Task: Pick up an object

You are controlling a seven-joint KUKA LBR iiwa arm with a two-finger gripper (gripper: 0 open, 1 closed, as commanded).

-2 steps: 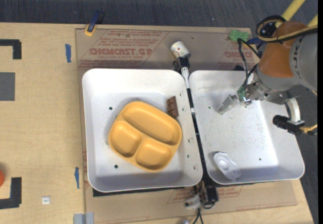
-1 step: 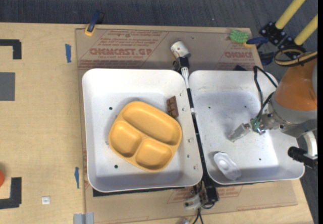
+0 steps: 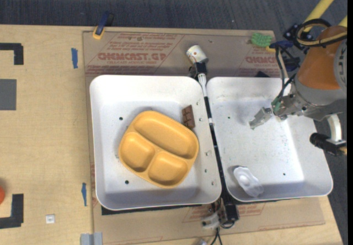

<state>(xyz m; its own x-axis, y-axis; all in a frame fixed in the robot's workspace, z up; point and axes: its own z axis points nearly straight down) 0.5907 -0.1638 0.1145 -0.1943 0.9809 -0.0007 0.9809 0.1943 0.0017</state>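
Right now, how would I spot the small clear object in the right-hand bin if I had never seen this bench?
Find the right bin of the two white bins. Look at its near edge, toward the left corner beside the divider: the small clear plastic piece lies there. It is see-through and pale, unlike the big yellow divided tray in the left bin.

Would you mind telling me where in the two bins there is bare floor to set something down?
The right bin offers most: its middle lies bare between the pincer near the back and the clear cup at the front. The left bin is crowded: the yellow tray fills its middle, with a brown block beside it, leaving bare only a back strip and the left edge.
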